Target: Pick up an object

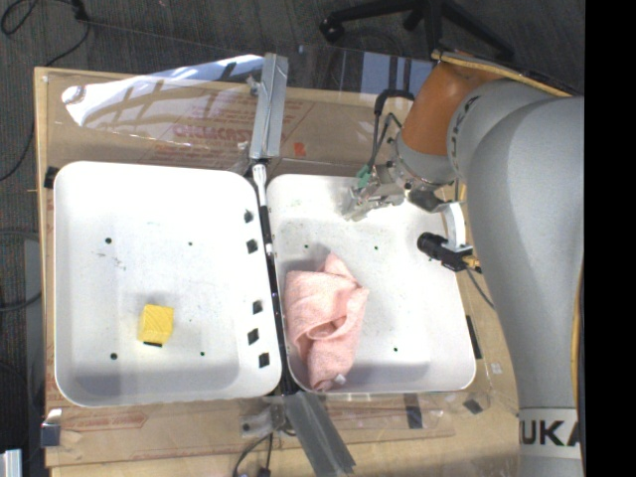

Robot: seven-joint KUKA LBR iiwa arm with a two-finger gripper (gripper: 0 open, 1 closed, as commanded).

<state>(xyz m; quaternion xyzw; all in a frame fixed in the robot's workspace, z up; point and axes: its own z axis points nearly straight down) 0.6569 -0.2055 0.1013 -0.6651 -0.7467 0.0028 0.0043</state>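
A crumpled pink cloth (323, 318) lies in the right bin (427, 361), against its left wall and near the front. A small yellow block (156, 324) rests in the left bin (89, 207), toward its front left. My gripper (358, 203) hangs over the back of the right bin, well behind the cloth and apart from it. Nothing shows between its fingers.
A metal divider rail (266, 217) runs between the two bins. The grey arm (517, 227) with its orange band fills the right side of the bench. Crinkled plastic sheeting (159, 92) lies behind the left bin.
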